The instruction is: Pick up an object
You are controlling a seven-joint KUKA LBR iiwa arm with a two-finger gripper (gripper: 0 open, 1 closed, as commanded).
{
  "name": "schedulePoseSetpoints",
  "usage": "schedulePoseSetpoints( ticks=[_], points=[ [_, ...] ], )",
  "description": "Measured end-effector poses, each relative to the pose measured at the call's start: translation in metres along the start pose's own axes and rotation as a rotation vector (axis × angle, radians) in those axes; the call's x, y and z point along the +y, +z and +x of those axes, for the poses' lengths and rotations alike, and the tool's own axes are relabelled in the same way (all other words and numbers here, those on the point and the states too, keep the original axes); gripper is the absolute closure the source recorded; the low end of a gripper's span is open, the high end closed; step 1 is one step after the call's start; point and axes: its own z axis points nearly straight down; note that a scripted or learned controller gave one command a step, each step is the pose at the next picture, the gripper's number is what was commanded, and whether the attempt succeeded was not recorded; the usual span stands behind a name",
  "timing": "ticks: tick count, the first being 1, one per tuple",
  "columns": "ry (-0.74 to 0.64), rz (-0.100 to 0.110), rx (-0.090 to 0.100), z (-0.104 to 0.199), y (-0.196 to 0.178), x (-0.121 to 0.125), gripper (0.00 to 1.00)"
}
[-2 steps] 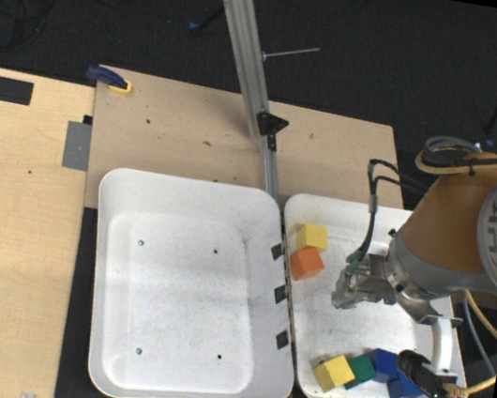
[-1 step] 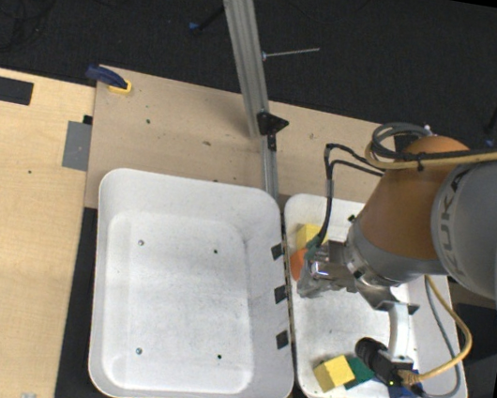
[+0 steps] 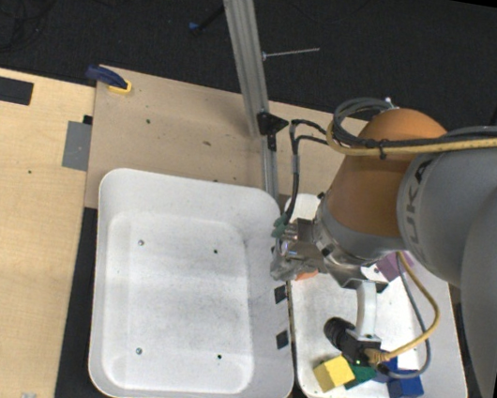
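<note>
Two white bins sit side by side on the surface. The left bin is bare white inside. The right bin is the landmark and has all the pickable stuff. The arm comes in over the right bin's far side, with its tool end low at the bin's far-left corner, close to the rim shared with the left bin. Jaws: cannot tell if spread or pressed together, since the wrist hardware hides them, and nothing is seen pinched.

Best target, my call, is the yellow block at the right bin's near edge, left of centre. From the jaws it lies toward the near edge and slightly right, well apart. It sits at a slant, but its long axis is not clear enough to call.

A green piece touches or is just beside the block on its right. A blue block is further right along the same near edge. A purple piece peeks out under the arm near the right bin's middle.

Crowding risk: the green piece sits tight against the yellow block. A metal rail stands slanted beyond the right bin's far-left corner.
</note>
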Motion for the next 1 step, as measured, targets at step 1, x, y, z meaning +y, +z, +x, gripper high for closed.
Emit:
schedulePoseSetpoints(
  ticks=[1],
  points=[
    [0.001, 0.002, 0.001, 0.0433, 0.0047, 0.0142, 1.0]
  ],
)
